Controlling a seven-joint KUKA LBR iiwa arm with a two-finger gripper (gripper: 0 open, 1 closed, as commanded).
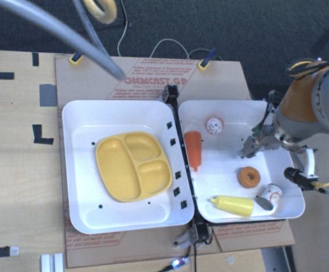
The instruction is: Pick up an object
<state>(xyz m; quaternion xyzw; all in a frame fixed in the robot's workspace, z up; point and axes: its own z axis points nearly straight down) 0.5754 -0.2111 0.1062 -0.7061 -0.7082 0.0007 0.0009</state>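
Seen from above at a slant, a table (17,152) carries a cardboard sheet (153,75) with two shallow white bins set side by side on it, touching along their inner walls.

The left bin (76,208) holds a yellow divided plate (133,166) near its middle, with bare white floor all around it, widest along the near edge and the left wall.

The right bin (232,109) holds five small things. An orange carrot-shaped toy (193,149) lies just beside the left wall, its long axis running from the far edge toward the near edge. A small white ball with speckles (213,126) sits near the far edge. A brown doughnut (248,177) lies flat right of the middle. A yellow squeeze bottle (233,205) lies on its side along the near edge, long axis running left to right, its tip pointing to the left wall. Just right of it, in the near right corner, a small white and grey cup-like object (268,198) lies tipped. Open floor remains in the middle of the bin, between carrot and doughnut.

The grey arm with its orange band (300,103) reaches in over the right wall, wrist angled down and left. The claw (250,150) hangs low just beyond the doughnut, apart from it. Whether the claw is open or closed cannot be told, and nothing is seen in it.
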